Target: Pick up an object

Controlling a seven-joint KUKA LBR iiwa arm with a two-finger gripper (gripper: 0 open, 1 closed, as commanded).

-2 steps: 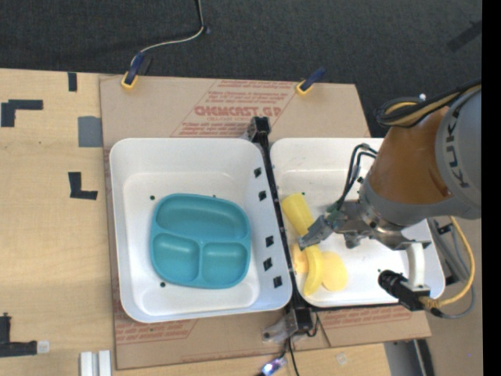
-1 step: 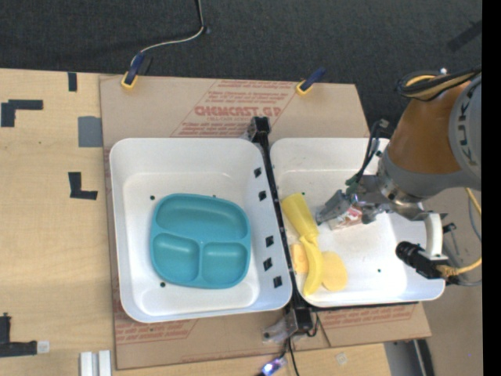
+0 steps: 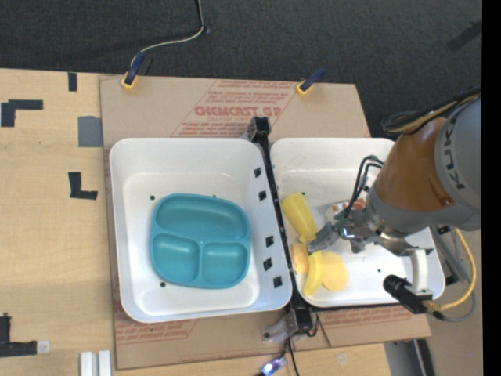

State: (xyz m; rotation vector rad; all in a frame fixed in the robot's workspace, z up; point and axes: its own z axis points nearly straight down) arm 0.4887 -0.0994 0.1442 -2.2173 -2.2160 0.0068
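Two white bins [image 3: 125,210]; gripper [image 3: 319,245] state cannot be told.
One teal three-compartment plastic plate [image 3: 201,240] left; three yellow plastic pieces [image 3: 299,215] right.

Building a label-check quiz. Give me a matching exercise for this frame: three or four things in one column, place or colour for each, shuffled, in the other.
Things:
1. teal divided plate
2. yellow cylinder
3. gripper
4. orange band

Descriptions:
A. on the arm, above the wrist
B. lying in the left bin
C. in the right bin, close to the divider between the bins
D. low over the right bin, among the yellow pieces

Pairs: 1-B, 2-C, 3-D, 4-A
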